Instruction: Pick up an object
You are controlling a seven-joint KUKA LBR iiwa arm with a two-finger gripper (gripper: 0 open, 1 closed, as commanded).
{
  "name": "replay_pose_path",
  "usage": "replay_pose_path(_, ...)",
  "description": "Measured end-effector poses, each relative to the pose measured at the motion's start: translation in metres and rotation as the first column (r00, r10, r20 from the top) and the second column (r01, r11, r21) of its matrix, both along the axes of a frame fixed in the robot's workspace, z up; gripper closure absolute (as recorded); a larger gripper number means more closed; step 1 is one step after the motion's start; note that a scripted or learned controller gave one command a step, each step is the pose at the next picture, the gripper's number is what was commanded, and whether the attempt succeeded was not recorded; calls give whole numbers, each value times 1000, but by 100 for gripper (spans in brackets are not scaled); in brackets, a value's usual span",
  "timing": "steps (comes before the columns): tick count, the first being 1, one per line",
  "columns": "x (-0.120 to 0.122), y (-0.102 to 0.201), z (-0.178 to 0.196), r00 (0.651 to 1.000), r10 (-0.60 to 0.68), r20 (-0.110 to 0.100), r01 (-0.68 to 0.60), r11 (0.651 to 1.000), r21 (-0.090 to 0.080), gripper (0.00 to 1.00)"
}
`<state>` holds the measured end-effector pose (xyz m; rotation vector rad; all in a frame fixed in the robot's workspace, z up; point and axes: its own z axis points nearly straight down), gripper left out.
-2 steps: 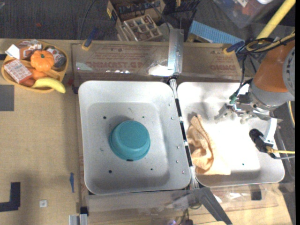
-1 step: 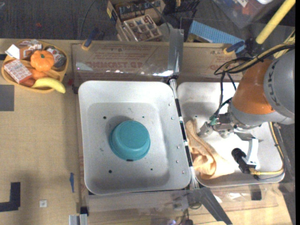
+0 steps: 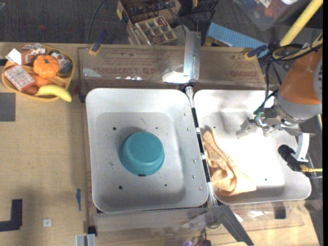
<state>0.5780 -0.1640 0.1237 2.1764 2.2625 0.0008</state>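
Teal bowl (image 3: 142, 152) left bin (image 3: 102, 111) — cloth (image 3: 223, 163) right bin (image 3: 225, 104).

Desk (image 3: 41, 152): light wood surface, carrying two shallow white bins side by side.
Left bin (image 3: 97, 106): white, rounded corners, small dark specks on its floor.
Right bin (image 3: 225, 104): white, touching the left bin along a shared edge.
Yellow dish (image 3: 10, 81): at the desk's far left corner, holding assorted toy food.
Small pumpkin (image 3: 46, 65): orange, sitting in the dish.
Banana (image 3: 54, 91): yellow, lying on the dish's near rim.
Cardboard panel (image 3: 128, 65): brown, standing behind both bins.
Metal bracket (image 3: 191, 58): upright, at the panel's middle.
Compartmented box (image 3: 151, 27): on the floor beyond the desk.
Yellow pole (image 3: 302, 17): slanting at upper right.
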Motion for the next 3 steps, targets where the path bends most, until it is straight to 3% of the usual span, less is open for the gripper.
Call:
replay_pose_path(1,0,-3,11,1000,-4,4,4,1000,-2,100)
replay_pose_path(2,0,-3,10,1000,-5,4,5,1000,-2,0)
replay_pose_path(3,-25,-18,31,1000,-24,-3,24,1000,1,0)
